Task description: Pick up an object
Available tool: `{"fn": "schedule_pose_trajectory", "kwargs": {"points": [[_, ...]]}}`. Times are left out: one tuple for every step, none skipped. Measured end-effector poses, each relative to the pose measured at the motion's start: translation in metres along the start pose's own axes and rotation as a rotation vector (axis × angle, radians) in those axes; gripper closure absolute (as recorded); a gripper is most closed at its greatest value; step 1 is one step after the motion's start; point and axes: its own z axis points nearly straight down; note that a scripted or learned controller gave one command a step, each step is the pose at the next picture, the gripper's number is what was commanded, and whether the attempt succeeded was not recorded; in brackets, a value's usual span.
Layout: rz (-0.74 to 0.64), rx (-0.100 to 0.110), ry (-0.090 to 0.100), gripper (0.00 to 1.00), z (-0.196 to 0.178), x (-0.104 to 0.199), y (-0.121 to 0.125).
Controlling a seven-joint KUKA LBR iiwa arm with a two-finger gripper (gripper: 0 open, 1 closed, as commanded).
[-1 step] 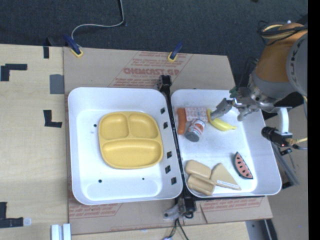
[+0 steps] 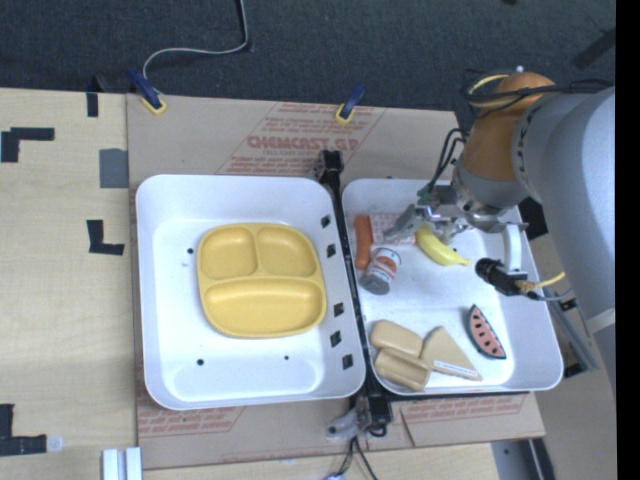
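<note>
The arm [image 2: 560, 168] comes in from the right and is cut off by the picture's edge. Its grey bulk and orange band hide the far right corner of the right bin [image 2: 545, 373]. The gripper [image 2: 432, 223] hangs low over the far part of that bin. Its tip is lost among small metal parts, so it cannot be told whether the pincer is apart or together, or whether it touches anything.

The banana [image 2: 442, 251] lies just beneath it on the bin floor. The banana's far end is tucked under the gripper, and its near end points right.

To the left, an orange-red sausage-like piece [image 2: 363, 240] lies along the bin's left wall. Beside it a small can [image 2: 380, 268] is tipped on its side, with a red and white label too blurred to read. Near the front, two tan bread-like pieces [image 2: 398, 353] are stacked, and a pale wedge [image 2: 447, 350] leans against them. A thin white strip [image 2: 456, 370] lies across the wedge's near edge, and what it is cannot be made out. A watermelon slice [image 2: 486, 331] lies apart to the right.

The left bin [image 2: 160, 268] holds a yellow divided plate [image 2: 262, 278].

The cardboard sheet [image 2: 200, 133] under the bins carries red print. "CHEMCAST" can be read, and the smaller lines below it cannot.
</note>
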Motion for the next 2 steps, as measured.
{"fn": "schedule_pose_trajectory", "kwargs": {"points": [[-0.001,-0.004,0.000,1.00,-0.011,0.000,0.001],[-0.001,0.006,0.002,1.00,-0.111,0.065,-0.022]]}}
